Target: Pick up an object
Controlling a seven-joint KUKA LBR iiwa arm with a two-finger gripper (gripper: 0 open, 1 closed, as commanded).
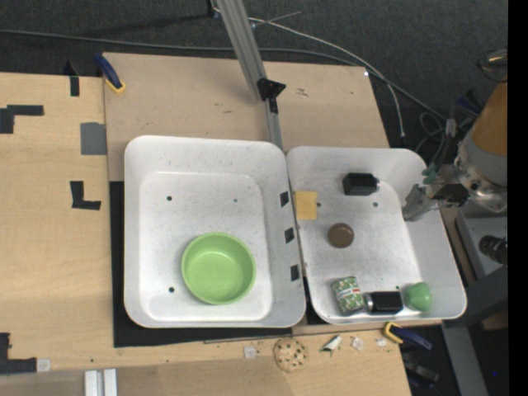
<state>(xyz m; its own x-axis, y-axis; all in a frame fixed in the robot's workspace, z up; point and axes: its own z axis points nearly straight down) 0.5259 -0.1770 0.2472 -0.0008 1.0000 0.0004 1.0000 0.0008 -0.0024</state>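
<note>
Claw (418, 202) at right bin (433, 258) rim — labels unreadable

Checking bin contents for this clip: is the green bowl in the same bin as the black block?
No. The green bowl sits in the left bin, while the black block lies in the right bin.

We see two bins (206, 159) of smooth white plastic, faintly speckled, on a bench (49, 246) that looks like matt, pale wood. The green bowl (218, 268) looks like matt plastic, and the pole (243, 35) like brushed grey metal. The brown disc (341, 236) is dull, while the black block (360, 184) has a slight sheen.
</note>
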